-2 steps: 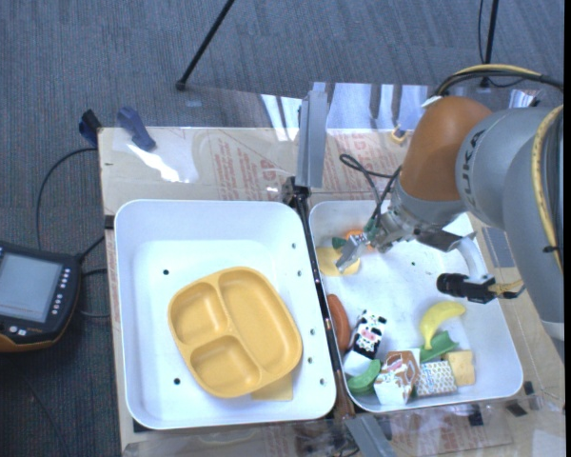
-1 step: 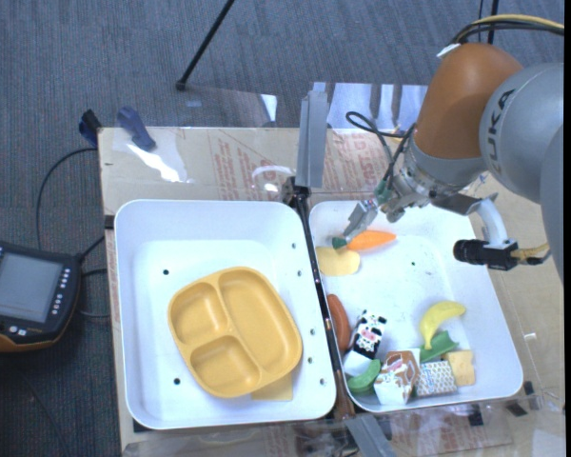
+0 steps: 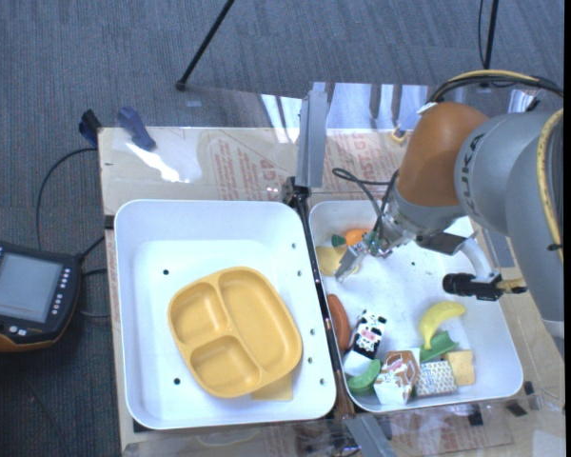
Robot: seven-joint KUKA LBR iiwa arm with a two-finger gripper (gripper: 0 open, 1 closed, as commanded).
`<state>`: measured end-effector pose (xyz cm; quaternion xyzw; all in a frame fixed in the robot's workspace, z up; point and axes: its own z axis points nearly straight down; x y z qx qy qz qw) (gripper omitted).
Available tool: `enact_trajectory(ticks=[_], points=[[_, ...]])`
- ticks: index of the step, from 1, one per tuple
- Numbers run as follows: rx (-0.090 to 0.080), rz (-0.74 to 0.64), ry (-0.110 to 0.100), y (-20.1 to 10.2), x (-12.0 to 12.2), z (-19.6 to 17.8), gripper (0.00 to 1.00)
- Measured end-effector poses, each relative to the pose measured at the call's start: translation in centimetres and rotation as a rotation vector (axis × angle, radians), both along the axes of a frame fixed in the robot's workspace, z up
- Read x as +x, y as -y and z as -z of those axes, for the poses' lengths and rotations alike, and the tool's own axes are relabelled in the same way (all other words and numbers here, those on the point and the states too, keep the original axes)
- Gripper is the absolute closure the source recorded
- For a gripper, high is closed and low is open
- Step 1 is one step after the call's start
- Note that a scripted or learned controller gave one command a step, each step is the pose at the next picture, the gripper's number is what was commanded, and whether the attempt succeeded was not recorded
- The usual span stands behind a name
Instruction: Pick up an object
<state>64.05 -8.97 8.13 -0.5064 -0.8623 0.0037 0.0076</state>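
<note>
**Operator:** Where are the fingers, and are they on anything?

**Spotter:** You'll find the gripper (image 3: 354, 255) low in the right bin (image 3: 500, 346), near the wall it shares with the left bin (image 3: 138, 255). The fingers look slightly parted, tips angled down toward that wall. Nothing sits between them that you could call held.

**Operator:** What's closest?

**Spotter:** A pale yellow piece (image 3: 328, 260), just beside the tips on the shared-wall side, possibly touching; I can't tell. An orange piece (image 3: 355, 237) lies just past the gripper, toward the far wall. Your likely target is the yellow one, so the move turns on a short shift toward the shared wall, then down. Its long axis is too small to read.

**Operator:** And the rest?

**Spotter:** The banana (image 3: 440, 318), the cow-patterned toy (image 3: 367, 333) and the red sausage (image 3: 338, 320) lie well apart from the gripper, toward the near wall. The yellow divided plate (image 3: 233, 343) lies across the shared wall.
</note>
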Motion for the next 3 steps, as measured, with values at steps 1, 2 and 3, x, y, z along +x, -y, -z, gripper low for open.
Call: enact_trajectory(ticks=[1,2,3], points=[[0.003,0.003,-0.005,-0.01,-0.03,-0.54,1.0],[0.003,0.004,-0.005,-0.01,-0.03,-0.52,0.0],[0.005,0.006,-0.012,-0.01,-0.12,-1.03,1.0]])
